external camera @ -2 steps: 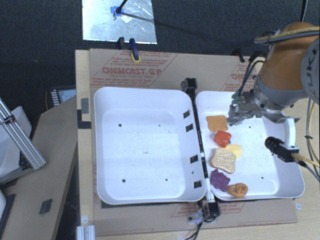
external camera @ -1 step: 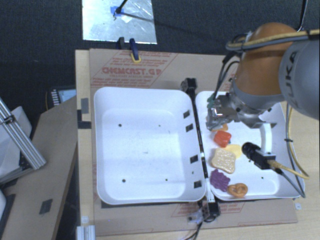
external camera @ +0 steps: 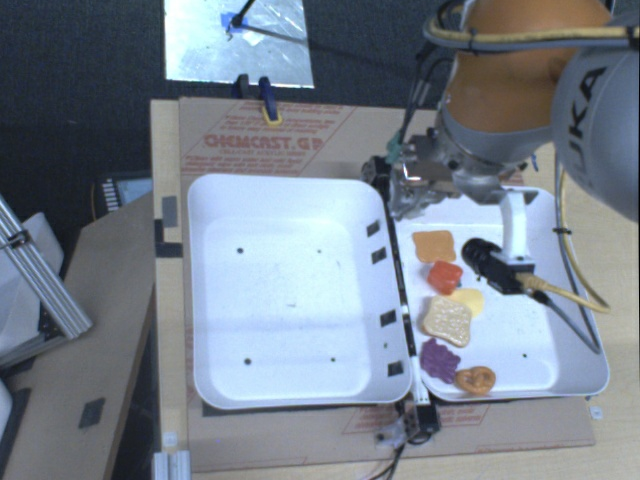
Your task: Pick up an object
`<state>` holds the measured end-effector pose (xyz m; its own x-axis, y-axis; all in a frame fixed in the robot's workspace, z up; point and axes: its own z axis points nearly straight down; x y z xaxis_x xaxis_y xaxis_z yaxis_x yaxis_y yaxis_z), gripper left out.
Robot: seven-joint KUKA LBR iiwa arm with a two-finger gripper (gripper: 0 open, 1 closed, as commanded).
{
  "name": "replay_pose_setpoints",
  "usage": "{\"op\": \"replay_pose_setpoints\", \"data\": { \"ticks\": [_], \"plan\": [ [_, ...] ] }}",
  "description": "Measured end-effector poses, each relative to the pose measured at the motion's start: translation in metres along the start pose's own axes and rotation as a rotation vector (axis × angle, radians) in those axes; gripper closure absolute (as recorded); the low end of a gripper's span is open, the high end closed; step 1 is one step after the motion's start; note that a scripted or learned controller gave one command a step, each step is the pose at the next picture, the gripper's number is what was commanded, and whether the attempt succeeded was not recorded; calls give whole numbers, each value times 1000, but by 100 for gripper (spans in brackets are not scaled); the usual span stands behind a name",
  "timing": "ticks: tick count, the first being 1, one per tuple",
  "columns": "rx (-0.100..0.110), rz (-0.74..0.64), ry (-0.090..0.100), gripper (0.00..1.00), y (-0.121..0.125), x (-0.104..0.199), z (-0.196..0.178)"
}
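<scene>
The right white bin (external camera: 560, 363) holds several small toy foods. An orange square slice (external camera: 434, 245) lies nearest the gripper. Below it are a red piece (external camera: 446, 276), a yellow piece (external camera: 471, 301), a bread slice (external camera: 447, 320), a purple grape bunch (external camera: 439, 360) and an orange-brown pretzel-like piece (external camera: 476, 379). My gripper (external camera: 412, 190) hangs over the far left corner of that bin, just above the orange slice, with the arm's bulk over it. I see nothing held in it.
The left white bin (external camera: 290, 288) adjoins the right one along a clipped divider (external camera: 396, 278). A black part with a yellow cable (external camera: 560, 293) and a white bracket (external camera: 514, 230) hang over the right bin. Cardboard lies under both bins, and a silver sheet (external camera: 238, 28) lies behind.
</scene>
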<state>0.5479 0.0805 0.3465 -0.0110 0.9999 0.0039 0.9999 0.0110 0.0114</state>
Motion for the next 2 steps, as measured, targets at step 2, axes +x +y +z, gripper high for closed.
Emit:
{"op": "replay_pose_setpoints", "data": {
  "ticks": [2],
  "plan": [
    [8,2,-1,100,-61,66,-7]
  ]
}}
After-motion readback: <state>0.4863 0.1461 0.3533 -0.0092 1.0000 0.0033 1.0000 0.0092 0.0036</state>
